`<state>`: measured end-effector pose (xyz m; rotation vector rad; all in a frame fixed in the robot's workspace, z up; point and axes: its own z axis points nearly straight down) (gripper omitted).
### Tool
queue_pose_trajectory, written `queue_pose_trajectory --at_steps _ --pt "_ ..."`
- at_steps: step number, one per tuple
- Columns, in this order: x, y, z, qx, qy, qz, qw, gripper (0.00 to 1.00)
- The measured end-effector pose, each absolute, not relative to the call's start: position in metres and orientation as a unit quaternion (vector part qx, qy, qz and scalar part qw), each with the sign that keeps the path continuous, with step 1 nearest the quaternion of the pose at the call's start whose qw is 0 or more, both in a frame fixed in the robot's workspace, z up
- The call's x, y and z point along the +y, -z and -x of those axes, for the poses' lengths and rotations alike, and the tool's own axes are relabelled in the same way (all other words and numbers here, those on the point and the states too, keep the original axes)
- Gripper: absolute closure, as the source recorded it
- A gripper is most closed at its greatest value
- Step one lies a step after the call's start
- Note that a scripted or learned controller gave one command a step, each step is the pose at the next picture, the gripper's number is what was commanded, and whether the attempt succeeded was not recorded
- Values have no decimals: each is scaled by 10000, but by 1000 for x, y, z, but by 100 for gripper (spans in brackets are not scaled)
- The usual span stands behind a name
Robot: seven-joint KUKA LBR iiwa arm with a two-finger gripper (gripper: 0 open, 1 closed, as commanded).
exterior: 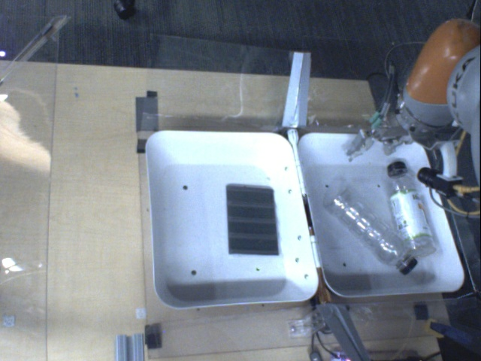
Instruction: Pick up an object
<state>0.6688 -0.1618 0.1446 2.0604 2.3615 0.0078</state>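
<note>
My gripper (372,148) hangs over the far edge of the right bin (331,277), below the orange band of the arm (442,50). It is open, with nothing between its fingers. A clear bottle with a green and white label (409,215) lies in the right bin just below and to the right of the gripper, its black cap (396,168) pointing at the far wall. A second clear bottle (367,226) lies slantwise beside it, its black cap (408,265) near the front right corner. A black ridged block (252,219) lies flat in the middle of the left bin (169,201).
A metal strut (297,89) rises at the back between the two bins. Cables and a black connector (443,183) run along the right bin's right rim. A clear screen (30,126) covers the bench at the left.
</note>
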Motion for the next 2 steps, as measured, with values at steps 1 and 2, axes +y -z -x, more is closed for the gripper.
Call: queue_pose_trajectory --at_steps 1,2 --pt "-135 -123 -601 8013 -17 -5983 23 0" --pt "-105 -90 -543 8367 -35 -5477 68 0"
